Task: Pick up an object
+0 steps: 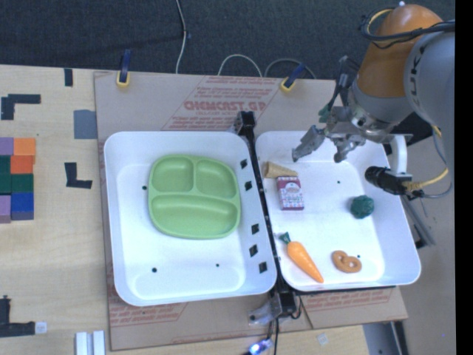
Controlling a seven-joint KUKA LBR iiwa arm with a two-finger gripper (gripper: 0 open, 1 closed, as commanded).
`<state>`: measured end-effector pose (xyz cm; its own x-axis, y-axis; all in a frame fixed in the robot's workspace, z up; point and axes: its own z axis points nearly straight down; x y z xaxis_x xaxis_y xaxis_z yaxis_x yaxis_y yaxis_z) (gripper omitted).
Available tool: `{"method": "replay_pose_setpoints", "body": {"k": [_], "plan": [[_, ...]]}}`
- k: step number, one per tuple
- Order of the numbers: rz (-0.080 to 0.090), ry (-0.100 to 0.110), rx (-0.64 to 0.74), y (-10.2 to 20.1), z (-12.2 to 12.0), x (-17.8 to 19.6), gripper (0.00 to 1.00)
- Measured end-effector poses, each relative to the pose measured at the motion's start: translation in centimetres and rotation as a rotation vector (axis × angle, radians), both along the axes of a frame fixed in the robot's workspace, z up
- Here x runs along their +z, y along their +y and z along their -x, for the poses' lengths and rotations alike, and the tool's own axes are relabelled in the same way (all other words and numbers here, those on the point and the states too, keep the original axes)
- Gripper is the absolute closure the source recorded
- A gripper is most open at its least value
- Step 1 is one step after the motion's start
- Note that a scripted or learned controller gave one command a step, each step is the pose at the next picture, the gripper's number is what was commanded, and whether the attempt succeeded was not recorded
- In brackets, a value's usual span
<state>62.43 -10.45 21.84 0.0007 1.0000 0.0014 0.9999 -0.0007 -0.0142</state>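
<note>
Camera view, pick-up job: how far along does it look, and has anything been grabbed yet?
Nothing looks picked. The gripper hangs over the far end of the right bin, jaws spread with nothing between them. The carrot, pretzel, green ball, red box and cone all lie on the bin floor. Choosing, descending, closing and lifting remain.

Wooden bench [52,220] w/ a cardboard sheet [214,102] on top, clamped at far edge by two yellow-blue clips [123,76]. Two white bins sit side by side on the cardboard: left bin [126,272], right bin [403,268]. Coloured blocks [16,177] at bench's left edge; black shapes near them.
</note>
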Motion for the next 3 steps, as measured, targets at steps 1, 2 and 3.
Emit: {"method": "replay_pose_setpoints", "body": {"k": [1,2,3], "plan": [[0.001,-0.013,0.003,0.0,-0.3,0.7,0.00],[0.002,-0.007,0.002,0.2,-0.6,-5.7,0.00],[0.002,-0.007,0.002,0.1,-0.7,-12.1,0.00]]}}
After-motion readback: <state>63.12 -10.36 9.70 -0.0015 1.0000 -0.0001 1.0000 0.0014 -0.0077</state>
